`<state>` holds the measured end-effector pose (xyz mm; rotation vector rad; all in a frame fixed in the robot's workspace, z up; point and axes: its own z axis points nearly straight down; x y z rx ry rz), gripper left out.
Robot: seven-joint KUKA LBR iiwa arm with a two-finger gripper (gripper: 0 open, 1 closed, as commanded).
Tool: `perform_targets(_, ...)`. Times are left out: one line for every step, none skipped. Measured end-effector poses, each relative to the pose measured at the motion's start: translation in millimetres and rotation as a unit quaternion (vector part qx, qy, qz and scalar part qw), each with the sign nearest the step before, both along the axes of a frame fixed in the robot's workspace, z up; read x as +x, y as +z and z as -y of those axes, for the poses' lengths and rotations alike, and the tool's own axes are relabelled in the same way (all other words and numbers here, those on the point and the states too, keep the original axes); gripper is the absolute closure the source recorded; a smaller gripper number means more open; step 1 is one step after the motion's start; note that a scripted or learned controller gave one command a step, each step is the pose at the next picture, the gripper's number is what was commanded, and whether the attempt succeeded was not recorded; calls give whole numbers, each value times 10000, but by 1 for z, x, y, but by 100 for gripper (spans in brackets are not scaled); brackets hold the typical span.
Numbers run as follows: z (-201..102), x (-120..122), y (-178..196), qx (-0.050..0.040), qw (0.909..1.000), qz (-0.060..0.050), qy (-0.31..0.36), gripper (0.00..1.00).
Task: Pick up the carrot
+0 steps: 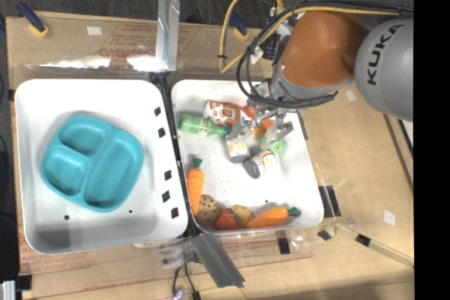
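Observation:
Two carrots lie in the right bin (309,179). One carrot (195,184) stands on end along the bin's left wall, its green top pointing to the back. The other carrot (269,217) lies along the front wall, green top to the right. My gripper (263,131) hangs over the bin's back middle, above a cluster of small packages and well behind both carrots. Neither carrot is in its grip.
Under and around the gripper lie an orange-white carton (223,111), a green bottle (199,126), a small white-green item (270,155) and a grey piece (252,168). A cookie (207,206), a red item (226,219) and a potato (242,212) sit between the carrots. A teal divided plate (91,161) lies in the left bin.

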<state>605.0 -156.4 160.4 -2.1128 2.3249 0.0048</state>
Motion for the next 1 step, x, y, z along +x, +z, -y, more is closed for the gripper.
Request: perform_targets(-44,-63,-66,-59,9966,38,-824,0)
